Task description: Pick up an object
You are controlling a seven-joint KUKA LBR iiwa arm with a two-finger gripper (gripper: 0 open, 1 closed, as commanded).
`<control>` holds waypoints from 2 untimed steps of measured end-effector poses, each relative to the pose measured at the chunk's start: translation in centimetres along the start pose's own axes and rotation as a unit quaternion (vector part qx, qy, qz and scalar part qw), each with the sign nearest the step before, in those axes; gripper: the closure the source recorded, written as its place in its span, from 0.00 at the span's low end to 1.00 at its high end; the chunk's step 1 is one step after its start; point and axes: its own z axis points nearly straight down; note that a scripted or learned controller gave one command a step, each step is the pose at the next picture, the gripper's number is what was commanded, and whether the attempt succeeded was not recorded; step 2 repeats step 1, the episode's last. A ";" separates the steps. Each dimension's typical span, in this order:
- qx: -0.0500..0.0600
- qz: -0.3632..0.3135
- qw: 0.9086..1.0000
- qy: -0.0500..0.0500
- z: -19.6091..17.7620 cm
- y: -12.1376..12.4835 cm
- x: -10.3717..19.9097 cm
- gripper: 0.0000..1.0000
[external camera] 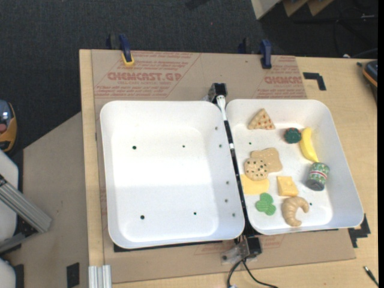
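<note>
Nearest us lies a black cable [252, 272] at the bench's near edge, just past it the near rim of the right bin [345, 161], where all the toys sit; the left bin [120, 125] beside it holds none. Going from near to far in the right bin we find a croissant [294, 209] and a green lump [265, 206]; then a yellow cheese slice [254, 186], a cheese cube [287, 186] and a small can [317, 176]; then a cookie [257, 168] touching a cracker [270, 158]; then a banana [309, 144], a dark green ball [292, 135] and a pizza slice [261, 120] farthest off. We judge the pick not yet begun; of the fingers we cannot tell anything. The next move calls for choosing one toy and descending over it; the pizza slice and the can stand apart from neighbours, whereas the cookie, cracker and cheese slice crowd together and could spoil a grasp. Two blue clamps [126, 48] hold the far edge of the board.
</note>
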 end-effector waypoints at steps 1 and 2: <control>-0.001 0.005 1.000 -0.002 0.1 -0.1 -5.7 1.00; -0.001 0.005 1.000 -0.002 0.1 -0.1 -5.7 1.00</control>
